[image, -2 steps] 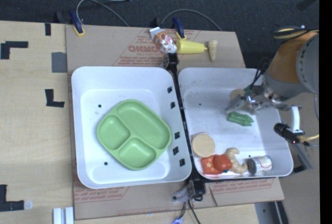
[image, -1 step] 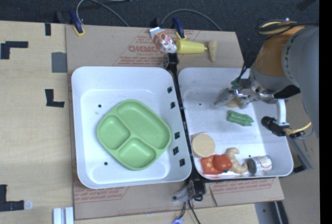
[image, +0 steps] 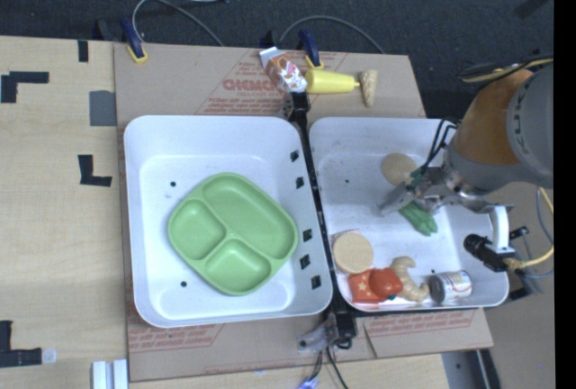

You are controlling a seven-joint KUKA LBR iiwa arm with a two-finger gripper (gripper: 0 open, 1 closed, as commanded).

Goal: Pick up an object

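Where tool [image: 402,201] reaches, green object [image: 420,219] adjoins.

The arm [image: 526,122] is a chunky rounded grey thing with a big orange band [image: 486,122] round it above the wrist. Thin black cables run down from the band to the gripper [image: 402,195], which is silvery metal. There's a black fitting with a white bracket lower on the body.
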